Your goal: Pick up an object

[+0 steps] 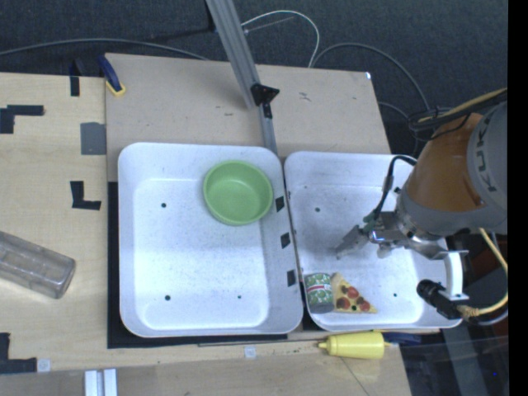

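With the gripper (351, 242) spread over bare floor of the right bin (330, 180), nothing may be grasped, the pizza slice toy (351, 297) lying nearer.

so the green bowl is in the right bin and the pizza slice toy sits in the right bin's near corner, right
Not quite. The camera view shows the green bowl in the left bin, near its far right side, not the right bin. The rest holds: the pizza slice toy does lie in the right bin's near corner, beside a small green packet.
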Controlling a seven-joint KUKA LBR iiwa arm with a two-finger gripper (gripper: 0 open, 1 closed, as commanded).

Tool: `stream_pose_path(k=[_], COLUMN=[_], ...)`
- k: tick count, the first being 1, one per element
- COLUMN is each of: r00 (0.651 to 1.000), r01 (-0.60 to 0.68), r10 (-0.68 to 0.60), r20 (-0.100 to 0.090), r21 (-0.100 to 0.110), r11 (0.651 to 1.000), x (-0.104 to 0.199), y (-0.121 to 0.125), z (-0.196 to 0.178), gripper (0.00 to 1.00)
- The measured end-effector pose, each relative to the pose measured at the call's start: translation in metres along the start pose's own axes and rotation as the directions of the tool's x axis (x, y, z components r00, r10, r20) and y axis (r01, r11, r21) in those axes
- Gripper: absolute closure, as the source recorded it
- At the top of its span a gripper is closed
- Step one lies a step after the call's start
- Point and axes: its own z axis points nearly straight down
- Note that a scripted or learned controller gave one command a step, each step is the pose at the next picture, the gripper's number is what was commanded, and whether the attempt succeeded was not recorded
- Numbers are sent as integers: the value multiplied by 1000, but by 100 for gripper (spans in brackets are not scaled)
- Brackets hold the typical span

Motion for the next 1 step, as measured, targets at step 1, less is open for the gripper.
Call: stream_pose_path(k=[1], r00=[1000], r01=[0], r10=[0], r20=[0], r21=[1], r11=[1000], x=[1], y=[-2], z=[54], gripper=[0])
